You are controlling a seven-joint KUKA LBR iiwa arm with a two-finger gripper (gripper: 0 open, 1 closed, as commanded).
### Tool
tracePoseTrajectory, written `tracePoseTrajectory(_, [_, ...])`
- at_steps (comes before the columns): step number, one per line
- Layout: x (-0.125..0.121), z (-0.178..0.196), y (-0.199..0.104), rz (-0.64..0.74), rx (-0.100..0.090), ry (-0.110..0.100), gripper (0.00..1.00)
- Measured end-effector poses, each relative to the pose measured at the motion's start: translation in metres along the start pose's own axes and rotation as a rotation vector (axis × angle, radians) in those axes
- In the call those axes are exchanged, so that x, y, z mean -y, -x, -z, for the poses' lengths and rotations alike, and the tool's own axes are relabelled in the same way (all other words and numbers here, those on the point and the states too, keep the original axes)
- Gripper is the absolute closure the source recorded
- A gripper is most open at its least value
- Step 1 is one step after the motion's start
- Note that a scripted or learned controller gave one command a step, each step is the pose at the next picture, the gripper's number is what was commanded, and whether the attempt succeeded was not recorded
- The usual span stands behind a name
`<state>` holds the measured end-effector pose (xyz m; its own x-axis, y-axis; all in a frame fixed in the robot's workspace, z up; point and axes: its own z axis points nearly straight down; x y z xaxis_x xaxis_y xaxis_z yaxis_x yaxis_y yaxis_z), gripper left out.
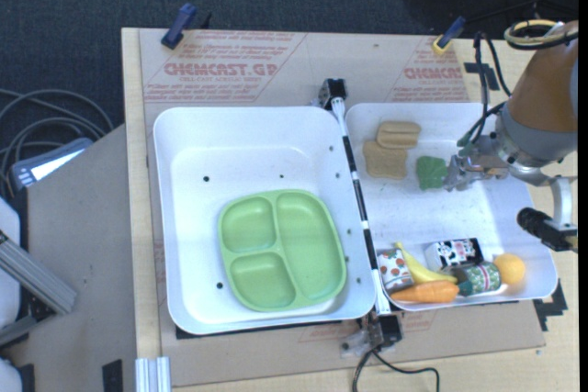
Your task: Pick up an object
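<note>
Nearest lie a carrot (pixel 426 292) and an orange (pixel 511 270) in the right bin (pixel 542 225) (its near corner), while farther back the gripper (pixel 457 172) sits beside a green object (pixel 430 172), perhaps touching it, its opening unreadable.

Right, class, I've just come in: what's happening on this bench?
A grey robot arm reaches in from the right, its gripper low in the right bin beside a green object. Two tan blocks lie nearby, and toy food is heaped at the near edge. The left bin holds a green divided plate.
</note>
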<state>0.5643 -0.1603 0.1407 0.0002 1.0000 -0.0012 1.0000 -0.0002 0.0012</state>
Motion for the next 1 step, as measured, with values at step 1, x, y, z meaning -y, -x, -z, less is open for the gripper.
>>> tracePoseTrajectory(1, [-0.0015, 0.0227, 0.0104, 0.0, 0.001, 0.002, 1.0])
